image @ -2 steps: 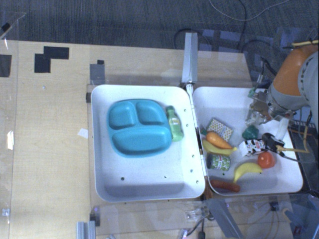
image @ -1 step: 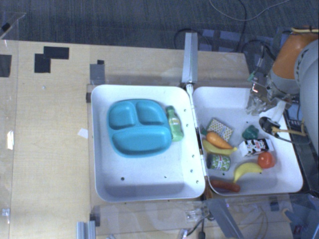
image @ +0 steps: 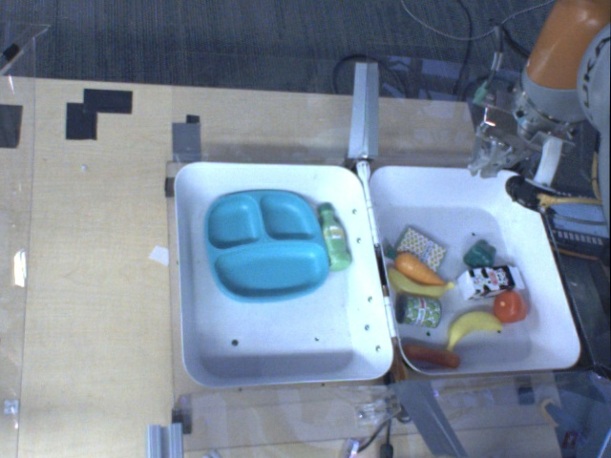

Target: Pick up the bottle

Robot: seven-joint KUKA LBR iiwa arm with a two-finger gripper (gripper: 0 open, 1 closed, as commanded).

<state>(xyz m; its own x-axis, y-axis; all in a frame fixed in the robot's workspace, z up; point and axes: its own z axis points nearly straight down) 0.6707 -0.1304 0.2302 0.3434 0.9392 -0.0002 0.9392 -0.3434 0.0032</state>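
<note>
Left bin: one blue tray; one green bottle touching its right edge. Right bin: two bananas, one tomato. Gripper: above right bin's far rim, grasping nothing, grip state indiscernible.

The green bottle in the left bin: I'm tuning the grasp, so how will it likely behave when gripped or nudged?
The green bottle lies on its side against the blue tray, so a nudge may roll it. It looks like small, translucent plastic, so probably light. Its smooth, rounded body might slip between the fingers.
</note>
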